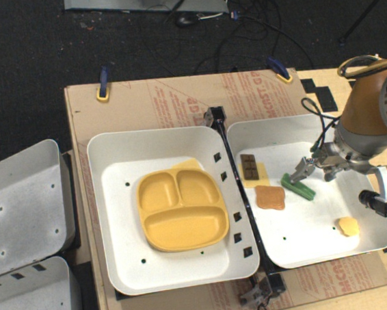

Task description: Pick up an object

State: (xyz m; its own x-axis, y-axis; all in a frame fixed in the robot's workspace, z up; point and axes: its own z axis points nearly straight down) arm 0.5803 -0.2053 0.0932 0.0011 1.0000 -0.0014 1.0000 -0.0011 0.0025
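Several small objects lie in the right bin (pixel 367 239). A green stick-shaped piece (pixel 298 187) rests near the middle. An orange-brown slab (pixel 270 197) lies to its left. A dark brown bar on a yellow card (pixel 250 167) sits near the divider. A small yellow lump (pixel 347 226) is at the front right. My gripper (pixel 305 170) hangs low over the bin, just above and to the right of the green piece's upper end. I cannot tell whether it touches the piece. The grey arm with its orange band (pixel 363 102) comes in from the right.
The left bin (pixel 115 262) holds a yellow divided tray (pixel 183 210). A black divider with clips (pixel 237 194) runs between the bins. Blue and yellow clamps (pixel 103 85) hold the cardboard at the back. A black part of the arm (pixel 380 201) overhangs the right bin's edge.
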